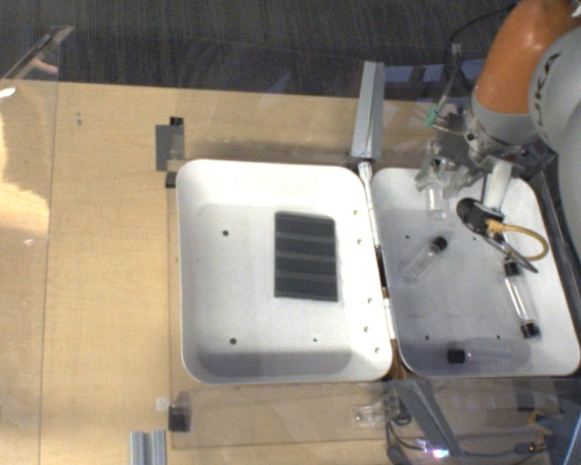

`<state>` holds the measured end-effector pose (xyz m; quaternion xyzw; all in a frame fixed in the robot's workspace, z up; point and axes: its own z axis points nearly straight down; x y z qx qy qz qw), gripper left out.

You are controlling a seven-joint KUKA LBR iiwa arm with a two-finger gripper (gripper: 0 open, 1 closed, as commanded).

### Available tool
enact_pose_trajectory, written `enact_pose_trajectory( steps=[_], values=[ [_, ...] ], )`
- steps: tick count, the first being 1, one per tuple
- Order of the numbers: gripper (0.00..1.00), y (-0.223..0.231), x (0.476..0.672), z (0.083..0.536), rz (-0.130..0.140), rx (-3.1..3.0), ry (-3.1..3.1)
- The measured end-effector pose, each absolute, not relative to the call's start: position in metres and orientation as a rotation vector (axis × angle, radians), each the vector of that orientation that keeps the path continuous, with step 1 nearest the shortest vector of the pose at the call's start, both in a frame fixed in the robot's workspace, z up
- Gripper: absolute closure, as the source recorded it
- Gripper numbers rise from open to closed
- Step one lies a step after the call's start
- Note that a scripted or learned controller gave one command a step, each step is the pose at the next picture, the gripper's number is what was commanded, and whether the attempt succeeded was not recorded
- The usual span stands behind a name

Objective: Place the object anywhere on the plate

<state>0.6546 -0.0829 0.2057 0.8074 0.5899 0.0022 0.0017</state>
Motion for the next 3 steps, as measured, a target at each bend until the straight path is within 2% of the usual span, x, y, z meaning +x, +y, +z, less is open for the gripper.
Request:
enact_pose_trajectory(
  steps=[1, 2, 3],
  values=[
    [1.00, -0.027, 0.670, 0.233, 0.008, 2.181, 2.254],
    [1.00, 0.042, 0.661, 0.184, 0.003, 2.544, 1.842],
    [1.00, 0.137, 0.669, 0.175, 0.007, 1.869, 2.522]
  ],
)
